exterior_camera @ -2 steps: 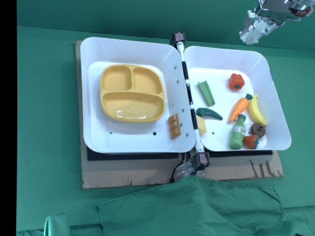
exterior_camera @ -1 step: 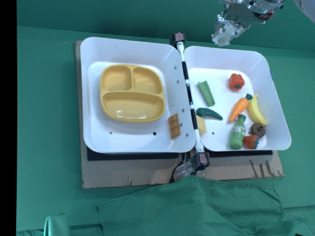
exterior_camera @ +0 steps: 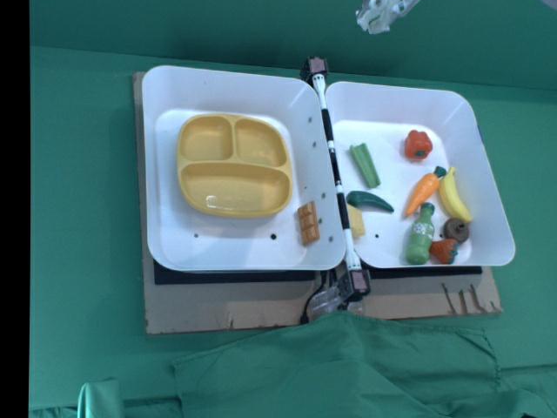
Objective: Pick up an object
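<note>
Nearest the camera, a rumpled green cloth (exterior_camera: 348,368) covers the bench's front edge and hides part of the cardboard sheet (exterior_camera: 218,312) under the bins.

Past it sit the two white bins, touching along a black-and-white rail (exterior_camera: 331,168). The left bin (exterior_camera: 165,94) holds a yellow divided plate (exterior_camera: 233,165), lying flat with its large compartment toward the camera. A small brown block (exterior_camera: 307,223) lies near the bin's front right corner, its long axis running roughly front to back. A pale yellow piece (exterior_camera: 356,220) sits just across the rail in the right bin (exterior_camera: 461,111), partly hidden by the rail.

The right bin holds the toys. At the front right, a green bottle (exterior_camera: 419,235) lies with its cap pointing away from the camera. Just beside it are a brown round piece (exterior_camera: 456,229) and a small orange-red piece (exterior_camera: 444,250), too small to identify. A carrot (exterior_camera: 425,191) lies diagonally, leaves toward the far right, next to a banana (exterior_camera: 453,195) running front to back. A dark green pepper (exterior_camera: 370,201) lies nearly crosswise, tip to the right. A lighter green stalk (exterior_camera: 365,165) points front to back, slightly tilted. Farther back is a red pepper (exterior_camera: 418,144).

Farthest away, the gripper (exterior_camera: 380,11) hangs above the green backdrop beyond the bins, well apart from every toy. It is pale and blurred, its top cut off by the frame edge; whether it is spread or closed cannot be told, and nothing is seen in it.
</note>
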Tool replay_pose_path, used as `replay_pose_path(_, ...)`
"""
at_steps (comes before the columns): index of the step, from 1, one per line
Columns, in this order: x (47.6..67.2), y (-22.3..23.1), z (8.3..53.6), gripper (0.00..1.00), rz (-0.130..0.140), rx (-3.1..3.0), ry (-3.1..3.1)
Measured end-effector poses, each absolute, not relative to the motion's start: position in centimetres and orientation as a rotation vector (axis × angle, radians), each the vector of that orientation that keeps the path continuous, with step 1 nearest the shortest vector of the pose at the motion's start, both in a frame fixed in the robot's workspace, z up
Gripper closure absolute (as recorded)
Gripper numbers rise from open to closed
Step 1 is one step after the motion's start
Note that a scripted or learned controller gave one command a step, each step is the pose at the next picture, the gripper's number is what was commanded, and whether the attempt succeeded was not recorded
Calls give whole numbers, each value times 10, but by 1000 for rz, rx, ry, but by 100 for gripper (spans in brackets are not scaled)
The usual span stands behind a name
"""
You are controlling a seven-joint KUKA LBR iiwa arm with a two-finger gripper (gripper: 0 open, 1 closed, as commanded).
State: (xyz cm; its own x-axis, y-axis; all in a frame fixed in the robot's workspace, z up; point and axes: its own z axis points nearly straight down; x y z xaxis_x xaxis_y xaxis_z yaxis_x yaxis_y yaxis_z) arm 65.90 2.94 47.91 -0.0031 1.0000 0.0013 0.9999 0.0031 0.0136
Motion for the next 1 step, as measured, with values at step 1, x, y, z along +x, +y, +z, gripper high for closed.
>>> replay_pose_path(1,659,83,532,100,16,2213,2220)
